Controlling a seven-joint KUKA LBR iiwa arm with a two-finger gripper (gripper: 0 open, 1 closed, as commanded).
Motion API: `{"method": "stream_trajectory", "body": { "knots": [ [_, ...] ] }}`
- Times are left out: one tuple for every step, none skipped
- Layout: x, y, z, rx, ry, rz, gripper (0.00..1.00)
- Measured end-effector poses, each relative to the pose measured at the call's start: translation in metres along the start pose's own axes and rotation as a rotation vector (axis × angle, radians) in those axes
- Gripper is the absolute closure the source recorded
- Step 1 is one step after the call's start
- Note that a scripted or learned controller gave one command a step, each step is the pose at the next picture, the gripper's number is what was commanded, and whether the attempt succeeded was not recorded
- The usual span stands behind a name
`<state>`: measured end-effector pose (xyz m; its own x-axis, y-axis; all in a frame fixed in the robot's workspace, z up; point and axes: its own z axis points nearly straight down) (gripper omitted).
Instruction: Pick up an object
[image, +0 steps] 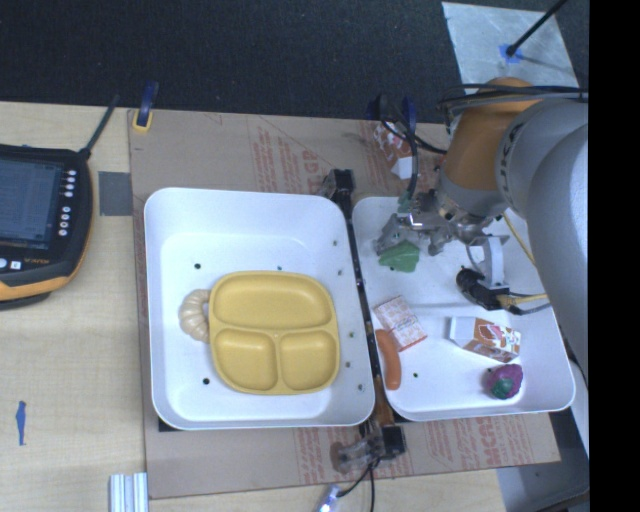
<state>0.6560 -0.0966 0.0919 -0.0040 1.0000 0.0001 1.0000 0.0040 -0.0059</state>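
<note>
Two shallow white bins sit side by side on the bench. The left bin (165, 300) holds a yellow divided tray (272, 330), lying flat and filling most of the floor; a pale ridged object (194, 315) lies against the tray's left edge, partly tucked under it. The right bin (440, 400) holds several loose items: a green object (401, 259) at the far left of the bin, a small red-and-white packet (399, 322) near the middle, an orange carrot-like piece (388, 358) along the left wall, a small carton (484, 338) toward the right, and a purple object (505, 381) in the near right corner. The arm (540, 170) reaches in from the right, its gripper (412, 235) low over the far part of the right bin, just above the green object. Whether the gripper is parted, closed, or gripping anything cannot be told here. A handheld control pendant (35, 220) rests on the bench, well to the left of the bins.
</note>
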Motion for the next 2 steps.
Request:
{"method": "stream_trajectory", "body": {
  "knots": [
    [0.003, 0.000, 0.000, 0.001, 0.001, -0.001, 0.00],
    [-0.014, 0.000, 0.000, -0.004, -0.001, 0.001, 0.00]
  ]
}}
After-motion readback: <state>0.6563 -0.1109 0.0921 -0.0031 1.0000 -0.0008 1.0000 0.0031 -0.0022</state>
